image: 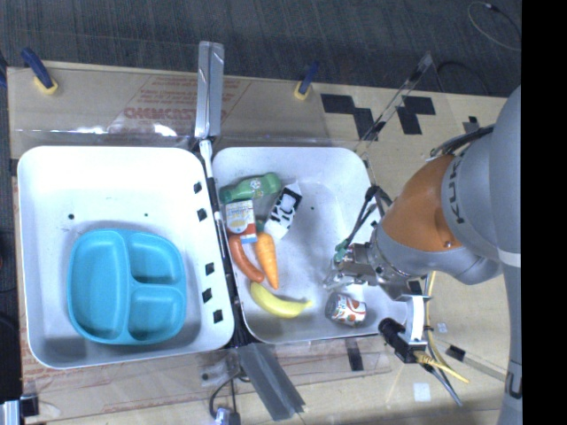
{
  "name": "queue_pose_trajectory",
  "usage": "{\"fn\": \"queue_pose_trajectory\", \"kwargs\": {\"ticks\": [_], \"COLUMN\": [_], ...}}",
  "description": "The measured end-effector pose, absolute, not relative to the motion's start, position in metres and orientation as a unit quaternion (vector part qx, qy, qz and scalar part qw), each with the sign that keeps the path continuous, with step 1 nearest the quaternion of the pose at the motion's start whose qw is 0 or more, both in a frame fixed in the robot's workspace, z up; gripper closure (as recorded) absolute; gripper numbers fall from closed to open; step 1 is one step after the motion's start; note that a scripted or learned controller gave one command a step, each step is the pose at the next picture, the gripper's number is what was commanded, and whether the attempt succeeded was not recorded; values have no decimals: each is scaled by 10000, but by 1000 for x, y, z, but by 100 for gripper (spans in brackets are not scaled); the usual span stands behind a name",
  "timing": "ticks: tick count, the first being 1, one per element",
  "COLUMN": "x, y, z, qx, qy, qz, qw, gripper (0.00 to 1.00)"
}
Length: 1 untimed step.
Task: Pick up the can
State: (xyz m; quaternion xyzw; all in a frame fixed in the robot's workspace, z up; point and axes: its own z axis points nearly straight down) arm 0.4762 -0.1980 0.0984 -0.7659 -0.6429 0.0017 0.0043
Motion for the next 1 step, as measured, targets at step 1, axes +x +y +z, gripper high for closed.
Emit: {"fn": "queue_pose_trajectory", "kwargs": {"ticks": [1], "x": [476], "y": [-187], "z": [101], "qx": [-7631], "qy": [-6463], "qz": [13], "qw": [33], "gripper": [100]}}
